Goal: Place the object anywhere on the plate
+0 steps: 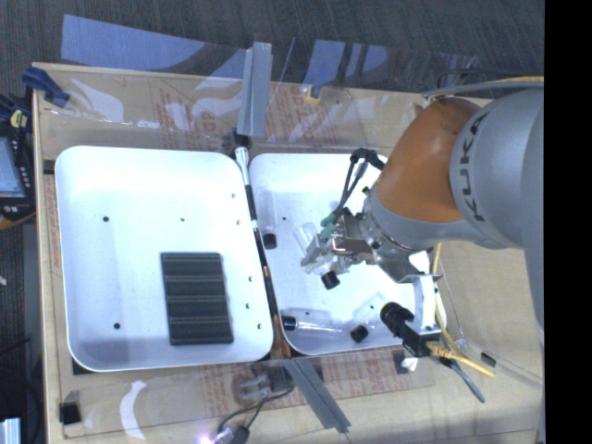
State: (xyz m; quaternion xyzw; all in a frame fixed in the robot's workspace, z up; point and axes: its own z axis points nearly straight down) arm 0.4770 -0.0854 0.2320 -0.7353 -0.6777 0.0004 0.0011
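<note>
A black ridged plate lies flat in the left bin, towards its front. My gripper hangs over the middle of the right bin, pointing left and well away from the plate. Just under its tip is a small black piece; I cannot make out whether the gripper holds it. A pale translucent bit lies right beside the tip.
In the right bin, a small black object rests by the left wall. A clear tube with a dark cap and a black lump lie near the front wall. The divider between the bins stands between gripper and plate.
</note>
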